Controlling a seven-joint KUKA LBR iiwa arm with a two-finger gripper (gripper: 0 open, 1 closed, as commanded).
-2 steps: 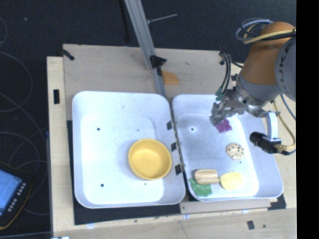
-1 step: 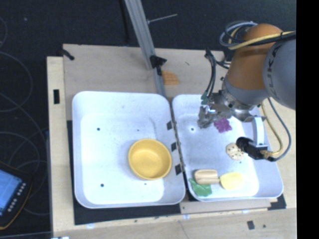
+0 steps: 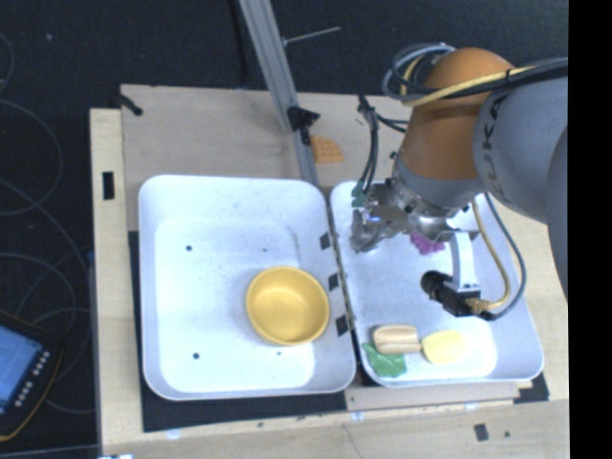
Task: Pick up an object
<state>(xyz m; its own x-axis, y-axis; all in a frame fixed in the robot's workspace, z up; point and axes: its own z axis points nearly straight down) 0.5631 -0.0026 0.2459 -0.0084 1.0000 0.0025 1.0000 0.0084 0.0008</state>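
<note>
A: While my claw (image 3: 366, 232) hangs low over the upper left of the right-hand shallow white bin (image 3: 516, 352), why is nothing in it?

B: Because the loose pieces lie elsewhere. I cannot tell whether the claw stands apart or together; it is a dark blur against the white floor, and I see nothing between its tips.

A: So where is something to lift?

B: At the near edge of that bin: a tan, rounded wooden-looking block (image 3: 395, 338), touching a pale yellow soft-looking lump (image 3: 444, 347), with a green scrap (image 3: 384, 361) just beside the block. A small purple piece (image 3: 426, 244) peeks out under my wrist.

A: And the left bin (image 3: 167, 218)?

B: It holds a round yellow plastic bowl (image 3: 286, 305), upright, open side up, well apart from my claw.
</note>
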